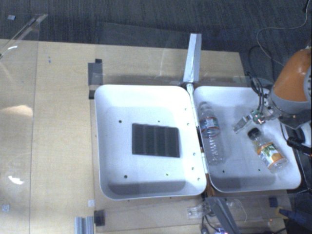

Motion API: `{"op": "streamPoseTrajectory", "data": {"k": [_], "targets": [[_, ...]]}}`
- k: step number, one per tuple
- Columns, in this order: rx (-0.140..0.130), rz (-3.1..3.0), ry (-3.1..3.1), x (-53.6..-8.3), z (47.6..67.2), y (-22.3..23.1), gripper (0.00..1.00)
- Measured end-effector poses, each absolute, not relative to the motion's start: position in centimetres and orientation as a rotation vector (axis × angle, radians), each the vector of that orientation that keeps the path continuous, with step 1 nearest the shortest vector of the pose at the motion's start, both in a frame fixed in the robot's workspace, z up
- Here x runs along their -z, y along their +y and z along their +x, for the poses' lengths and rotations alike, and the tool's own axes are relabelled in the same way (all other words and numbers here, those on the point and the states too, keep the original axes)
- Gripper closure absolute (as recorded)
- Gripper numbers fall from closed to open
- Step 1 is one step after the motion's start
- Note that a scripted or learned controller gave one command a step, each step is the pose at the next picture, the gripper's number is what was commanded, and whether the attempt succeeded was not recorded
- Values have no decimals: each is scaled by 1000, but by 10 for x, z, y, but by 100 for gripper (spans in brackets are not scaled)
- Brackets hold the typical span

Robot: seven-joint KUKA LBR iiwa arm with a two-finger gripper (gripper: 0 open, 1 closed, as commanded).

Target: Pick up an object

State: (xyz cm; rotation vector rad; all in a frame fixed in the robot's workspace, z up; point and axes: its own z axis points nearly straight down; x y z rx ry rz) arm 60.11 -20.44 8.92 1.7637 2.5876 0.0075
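Two bottles lie in the right bin (pixel 229 184). A clear plastic water bottle (pixel 211 133) with a blue-and-white label rests along the bin's left wall, cap toward the back. A smaller bottle (pixel 266 150) with a black cap and an orange-and-green label lies near the right wall. My gripper (pixel 247 121) hangs low over the right bin, just up and left of the small bottle's cap, between the two bottles. I see nothing held in it. The grey arm with its orange band (pixel 294 82) comes in from the right.
The left bin (pixel 112 130) holds a dark ridged rectangular pad (pixel 156 140) at its middle. A metal post (pixel 192 57) stands behind the seam between the bins. Cables trail at the back right and along the front edge.
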Motion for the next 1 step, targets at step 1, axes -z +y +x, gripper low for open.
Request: {"op": "streamPoseTrajectory", "data": {"k": [1], "targets": [[-4, 1663, 2659, -110, 585, -205, 0]]}}
